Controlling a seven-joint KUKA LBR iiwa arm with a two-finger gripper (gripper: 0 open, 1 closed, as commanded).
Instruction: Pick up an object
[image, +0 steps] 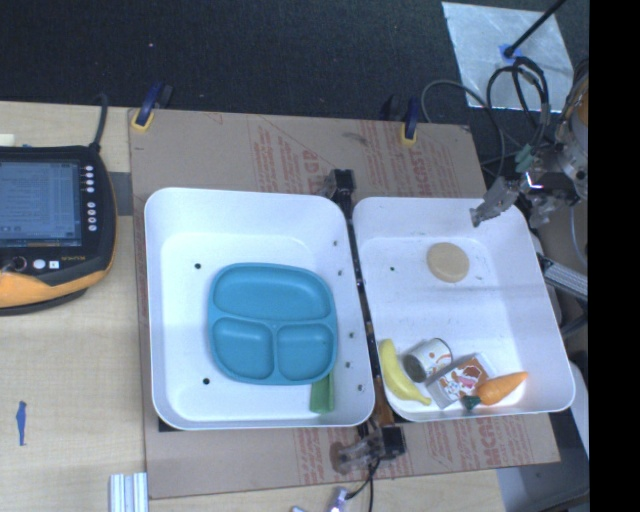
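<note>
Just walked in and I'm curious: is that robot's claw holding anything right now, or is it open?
Gripper: at the far right corner of the right bin, nothing visibly held; open or closed cannot be told.

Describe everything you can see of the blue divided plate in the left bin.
The blue divided plate is a rounded rectangle of what looks like matte plastic, light blue all over. Raised ridges split it into three wells: one wide well across the far side and two smaller ones side by side nearer the camera. It lies flat, right way up, about the middle of the left bin. A green object lies at its near right corner, seemingly touching it.
</note>
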